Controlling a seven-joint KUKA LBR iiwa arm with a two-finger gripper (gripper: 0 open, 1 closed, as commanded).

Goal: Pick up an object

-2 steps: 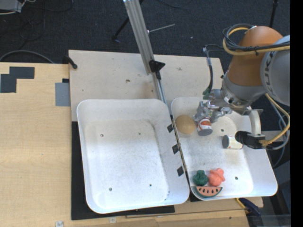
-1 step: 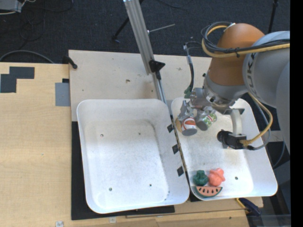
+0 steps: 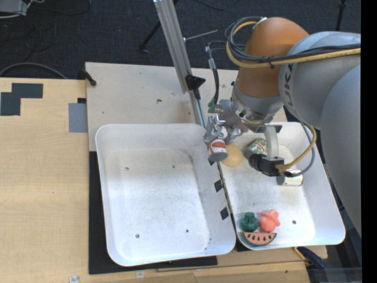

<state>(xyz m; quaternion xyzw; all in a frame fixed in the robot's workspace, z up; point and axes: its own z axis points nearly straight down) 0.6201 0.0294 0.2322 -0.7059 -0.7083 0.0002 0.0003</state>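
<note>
My gripper (image 3: pixel 218 139) hangs over the inner edge of the right bin (image 3: pixel 330 232), close to the divider between the bins. A small can (image 3: pixel 217 150) with a red and white label and a grey end sits between its fingertips, above the rim. Right beside the can lies a tan egg-shaped object (image 3: pixel 234 156). A green and white item (image 3: pixel 257 145) lies just right of that, partly hidden by the robot's wrist.
At the right bin's front lie a watermelon slice (image 3: pixel 259 238), a green toy (image 3: pixel 249 221) and a red toy (image 3: pixel 270 220). The left bin (image 3: pixel 118 158) is to the left. A slanted aluminium bar (image 3: pixel 179 58) stands behind the bins.
</note>
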